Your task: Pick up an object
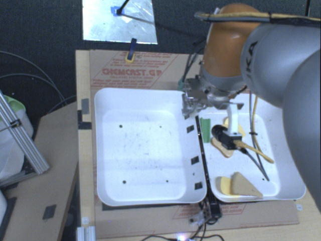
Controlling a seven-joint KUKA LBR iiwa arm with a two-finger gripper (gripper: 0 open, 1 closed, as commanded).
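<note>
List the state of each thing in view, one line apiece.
gripper, low over the left rim of the right bin.
green piece, lying flat against that bin's left wall.
tan wedge, lying flat, overlapping the yellow piece.
yellow piece, flat, partly under the tan wedge.
tan flat piece, lying mid-bin, partly hidden by the arm.

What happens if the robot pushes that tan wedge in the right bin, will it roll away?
Probably not. The tan wedge has flat faces and corners, so it would likely slide rather than roll. It looks like a solid block, so it is probably stiff, not floppy. It touches a yellow piece, so a push might shift that too.
</note>
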